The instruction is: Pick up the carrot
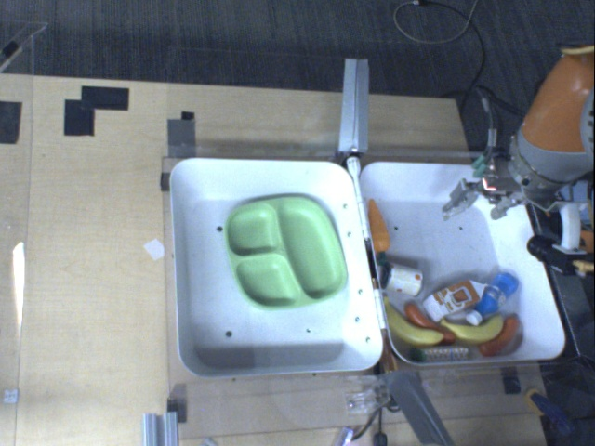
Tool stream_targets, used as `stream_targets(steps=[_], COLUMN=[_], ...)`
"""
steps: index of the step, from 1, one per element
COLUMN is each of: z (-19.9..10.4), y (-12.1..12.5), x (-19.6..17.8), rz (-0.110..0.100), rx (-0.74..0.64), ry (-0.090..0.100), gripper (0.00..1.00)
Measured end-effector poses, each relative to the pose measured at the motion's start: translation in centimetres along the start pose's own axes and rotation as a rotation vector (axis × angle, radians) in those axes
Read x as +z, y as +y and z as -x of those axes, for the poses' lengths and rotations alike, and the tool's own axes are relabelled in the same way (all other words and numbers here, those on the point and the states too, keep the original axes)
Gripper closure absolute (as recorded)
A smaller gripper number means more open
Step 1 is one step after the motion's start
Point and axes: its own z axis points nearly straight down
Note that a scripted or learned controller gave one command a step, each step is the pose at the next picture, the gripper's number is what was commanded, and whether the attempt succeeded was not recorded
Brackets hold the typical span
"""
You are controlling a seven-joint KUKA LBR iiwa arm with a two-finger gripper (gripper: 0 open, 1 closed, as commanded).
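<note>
The carrot [376, 225] is a short orange stick lying along the left wall of the right bin [437, 179], just past the divider. My gripper [481, 199] hangs over the right bin's upper right part, well to the right of the carrot. Its two fingers [458, 197] are spread apart with nothing between them. The arm's orange band [558, 96] rises behind it at the right edge.
The left bin [200, 249] holds a green three-compartment tray [284, 251]. At the front of the right bin lie bananas [437, 331], a small white cup [403, 280], a carton [456, 297], a blue-capped bottle [495, 293] and a reddish item [502, 333].
</note>
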Motion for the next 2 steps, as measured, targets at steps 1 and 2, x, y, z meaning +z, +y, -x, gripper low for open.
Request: stream_targets(steps=[1,2], z=[3.8,4.3], y=[-6.6,-5.3], x=[9.1,9.2], rz=[0.01,0.007], rx=[0.029,0.232], ry=[-0.002,0.004], gripper=[0.0,0.0])
